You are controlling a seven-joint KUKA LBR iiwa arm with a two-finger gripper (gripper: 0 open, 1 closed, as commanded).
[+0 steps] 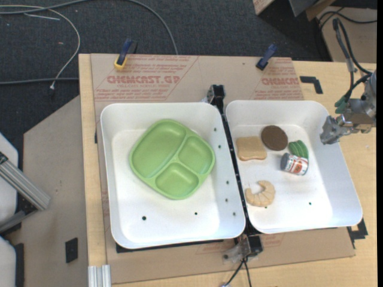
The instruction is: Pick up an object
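Far left, dark carpet with a thin grey cable (pixel 72 26) looping across it, and a pale metal rail (pixel 21 181) at the edge. The tabletop (pixel 96 244) is light wood, topped by a brown cardboard sheet (pixel 149 76) with red lettering, pinned at the back by two blue clamps (pixel 124 52).

Left bin (pixel 119 214) – white, shallow, holds a light green divided plate (pixel 172 158) w/ three compartments, lying flat and turned at an angle, roughly mid-bin. A few small dark dots mark the bin floor near the front.

A black bracket (pixel 216 92) sits at the back where the two bins meet; another at the front w/ wires trailing off.

Right bin (pixel 341 202) – white, carries the pickable objs, all grouped in its left-centre part. A tan toast-shaped piece (pixel 251 149) lies nearest the left wall. Just behind-right of it, a dark brown round disc (pixel 274 137). Right of the disc, a green item (pixel 298 148) touching or overlapping a small can (pixel 294 164) w/ red and white label, lying on its side. Toward the front, apart from the rest, a beige croissant-like piece (pixel 261 194).

The claw (pixel 331 131) – grey, at the bin's right rim, clear of all the objs, nothing visibly in it. Open or closed: can't tell at this angle. Arm w/ cables enters from the right edge.
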